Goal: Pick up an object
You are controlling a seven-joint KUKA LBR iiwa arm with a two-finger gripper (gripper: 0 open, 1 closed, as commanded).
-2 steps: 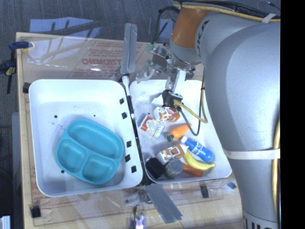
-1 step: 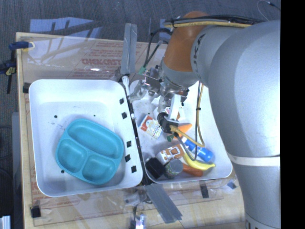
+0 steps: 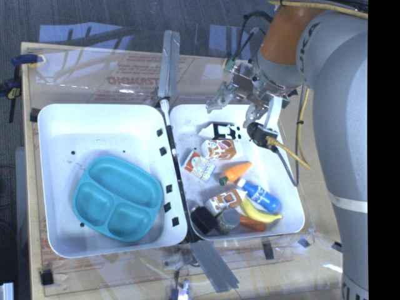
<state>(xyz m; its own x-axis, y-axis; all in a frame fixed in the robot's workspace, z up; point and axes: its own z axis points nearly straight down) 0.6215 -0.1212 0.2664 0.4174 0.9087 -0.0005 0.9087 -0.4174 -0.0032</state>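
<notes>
The grey robot arm with the orange band is reaching over the far rim of the right-hand shallow white bin. Its two-finger gripper is hanging above the far end of that bin. I cannot tell how wide it is opening, and nothing is showing inside it.

The things to pick are all lying in that bin, below the gripper and apart from it. A small black and white object is lying closest to the gripper. Next come two small printed snack packets, side by side. An orange carrot is lying just past them. A blue bottle with a white cap is lying next to a yellow banana, close to the bin's near rim. A small printed carton and a black round thing are sitting beside the banana.

A blue plastic plate with three sections is lying in the left-hand white bin.
</notes>
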